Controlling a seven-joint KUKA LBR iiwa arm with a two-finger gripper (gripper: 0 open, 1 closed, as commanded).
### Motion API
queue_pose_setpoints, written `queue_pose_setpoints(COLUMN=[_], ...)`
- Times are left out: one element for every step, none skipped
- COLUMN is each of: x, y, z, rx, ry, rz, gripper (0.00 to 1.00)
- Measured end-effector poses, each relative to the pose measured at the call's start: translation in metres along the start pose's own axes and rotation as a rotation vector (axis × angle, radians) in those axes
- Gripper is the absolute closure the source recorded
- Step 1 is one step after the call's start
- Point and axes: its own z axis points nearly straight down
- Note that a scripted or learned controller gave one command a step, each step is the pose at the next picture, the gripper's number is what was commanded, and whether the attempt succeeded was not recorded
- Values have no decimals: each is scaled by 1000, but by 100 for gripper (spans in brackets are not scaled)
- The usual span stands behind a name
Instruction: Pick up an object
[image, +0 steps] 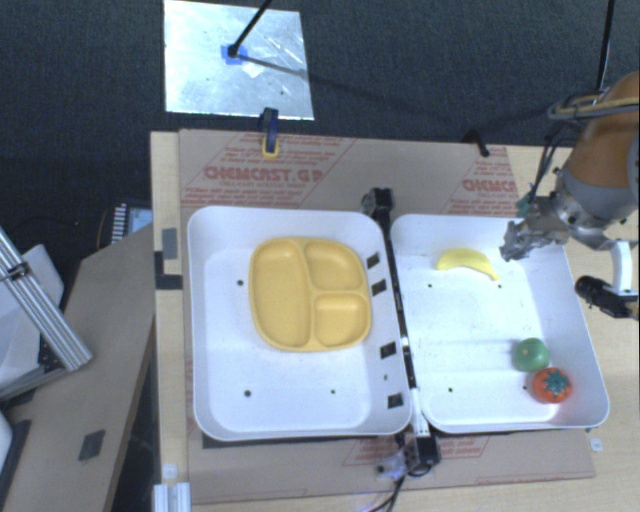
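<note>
Two white bins sat on a cardboard-covered bench. In the right bin, the banana lay just left of the gripper, its long axis crosswise; whether the gripper was spread I cannot tell.

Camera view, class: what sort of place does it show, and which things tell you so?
Probably a robotics lab test bench: two white bins on a board, toy fruit such as a banana, and a robot arm's end effector reaching in.
</note>
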Motion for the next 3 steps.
queue_pose_setpoints(x=[1,0,56], y=[-5,-4,-14], z=[-62,-81,-83], rx=[-1,2,5], ry=[-1,0,3], rz=[0,-1,-5], gripper=[100,100,100])
